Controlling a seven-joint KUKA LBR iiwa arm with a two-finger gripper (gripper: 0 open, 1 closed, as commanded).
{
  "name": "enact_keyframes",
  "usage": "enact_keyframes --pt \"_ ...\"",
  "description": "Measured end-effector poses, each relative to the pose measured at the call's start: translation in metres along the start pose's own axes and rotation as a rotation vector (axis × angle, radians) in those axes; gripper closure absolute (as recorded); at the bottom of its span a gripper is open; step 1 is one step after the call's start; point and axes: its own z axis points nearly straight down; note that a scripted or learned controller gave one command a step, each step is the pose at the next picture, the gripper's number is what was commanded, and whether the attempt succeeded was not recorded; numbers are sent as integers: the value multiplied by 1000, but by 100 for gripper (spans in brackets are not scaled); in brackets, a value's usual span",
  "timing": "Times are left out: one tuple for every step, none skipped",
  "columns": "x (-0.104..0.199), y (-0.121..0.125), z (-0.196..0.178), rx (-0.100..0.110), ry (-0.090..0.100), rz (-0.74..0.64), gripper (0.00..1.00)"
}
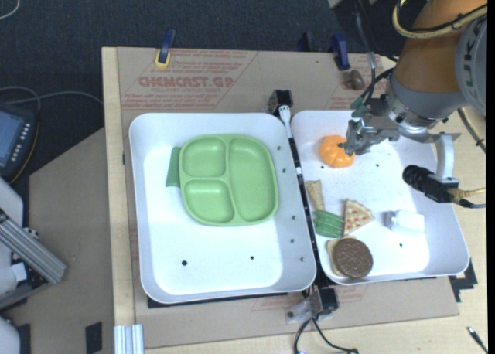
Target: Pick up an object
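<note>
Surface (116,190) of pale board carrying two shallow white bins side by side, seen from above at a slant. Near edge of the right bin (433,263): a round brown cookie-like disc (353,257) in the near left corner. Just beyond it, a tan triangular wedge (356,215) and, touching the bin's left wall, a dark green flat piece (328,223) with a narrow tan strip (314,192) behind it. Toward the right edge, a small white-and-grey block (404,220), well apart from the food-like items.

Left bin (155,252): a light green divided plate (229,178) with three compartments lies near the centre, closer to the far edge; a darker green flap protrudes from its left side.

Far half of the right bin: an orange rounded object (335,151) rests near the left wall. The claw (358,141) sits just beside it on its right, apparently touching or overlapping its edge; whether the fingers stand apart or together cannot be told, and the orange object is not seen between them. Above the claw, the grey wrist and orange band of the arm (437,35) reach in from the far right corner.

Far edge of the surface: red lettering, a yellow clamp (164,52) and a blue clamp (339,49).
</note>
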Motion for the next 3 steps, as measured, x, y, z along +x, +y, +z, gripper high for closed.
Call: enact_keyframes --pt "60 24 4 1 1 -1 100" --pt "56 19 -7 1 0 4 100" --pt "58 13 11 9 0 6 100"
